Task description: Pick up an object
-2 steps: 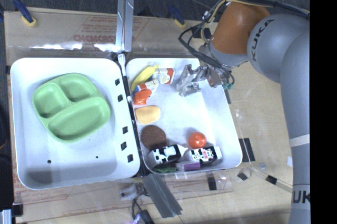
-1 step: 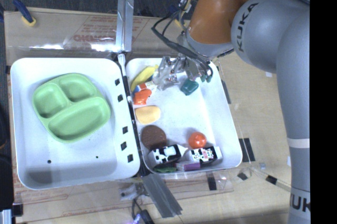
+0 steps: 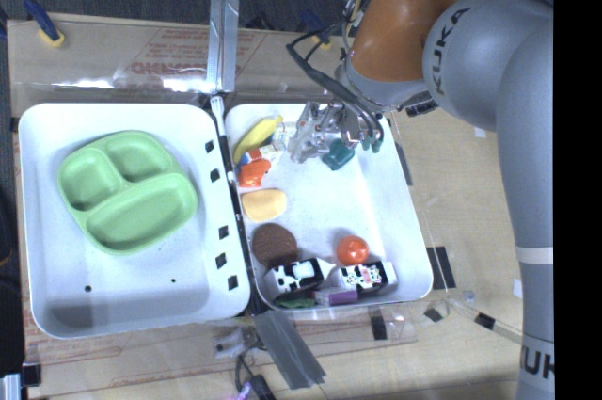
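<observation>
Orange-banded arm [image 3: 489, 40] sets its gripper [image 3: 324, 136], finger state untellable, beside a teal toy [image 3: 339, 155], seemingly light, rigid and best pinched across its middle.

two white bins [image 3: 38, 200]; one green divided plate [image 3: 127, 191]; one banana [image 3: 256, 136]; two black-white cow-print blocks [image 3: 299, 275], 6 o'clock in right bin; one brown disc [image 3: 274, 243]; one orange ball [image 3: 353, 250]

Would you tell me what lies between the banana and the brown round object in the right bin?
In the camera view, an orange-and-white toy and a yellow oval piece lie between the banana and the brown round object.
</observation>
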`<state>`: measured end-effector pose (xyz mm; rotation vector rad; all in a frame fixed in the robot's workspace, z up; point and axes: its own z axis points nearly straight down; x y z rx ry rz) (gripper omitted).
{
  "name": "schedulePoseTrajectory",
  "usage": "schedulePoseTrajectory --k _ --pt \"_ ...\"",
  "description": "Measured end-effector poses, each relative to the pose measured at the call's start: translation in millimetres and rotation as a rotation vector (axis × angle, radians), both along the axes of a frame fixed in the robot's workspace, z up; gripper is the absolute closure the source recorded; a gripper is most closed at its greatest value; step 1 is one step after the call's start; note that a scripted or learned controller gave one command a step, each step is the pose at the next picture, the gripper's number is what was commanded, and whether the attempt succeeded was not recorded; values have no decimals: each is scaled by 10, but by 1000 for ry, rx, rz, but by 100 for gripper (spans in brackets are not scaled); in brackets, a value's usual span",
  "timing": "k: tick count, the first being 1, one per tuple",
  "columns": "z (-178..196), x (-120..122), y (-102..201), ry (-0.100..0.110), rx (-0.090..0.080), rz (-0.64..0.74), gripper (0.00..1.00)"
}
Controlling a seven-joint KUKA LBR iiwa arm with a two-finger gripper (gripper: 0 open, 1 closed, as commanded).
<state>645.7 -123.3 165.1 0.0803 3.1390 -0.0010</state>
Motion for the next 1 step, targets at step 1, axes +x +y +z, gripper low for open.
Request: schedulePoseTrajectory --k 1 --pt "27 -19 -723 -4 -3 462 100"
